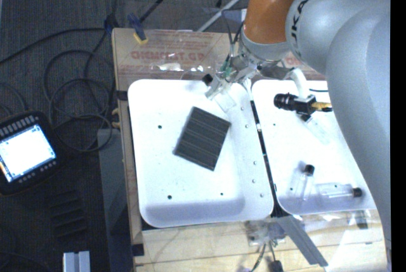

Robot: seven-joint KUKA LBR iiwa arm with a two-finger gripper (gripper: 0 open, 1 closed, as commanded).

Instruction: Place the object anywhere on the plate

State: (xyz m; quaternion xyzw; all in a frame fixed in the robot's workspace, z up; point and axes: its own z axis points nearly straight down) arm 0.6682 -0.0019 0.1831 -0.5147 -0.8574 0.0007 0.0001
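**Gripper poised over the far right corner of the left bin, with the dark plate lying nearer the bin's middle.**

The gripper (223, 84) hangs from the grey arm (342, 30) above the left bin (152, 194); something pale and clear shows at its tip, but whether this is a held object or part of the gripper cannot be told, nor can its state. The plate (202, 138), a dark ribbed rectangle, lies tilted on the bin floor, near the gripper but apart from it. Clear tubes with black caps (303, 179) rest in the right bin (330, 150). Risks, as judged: if nothing is actually gripped, a release would deliver nothing; a release from the present spot would probably land on bare bin floor; a light, clear, rounded piece might roll off the ribbed surface.
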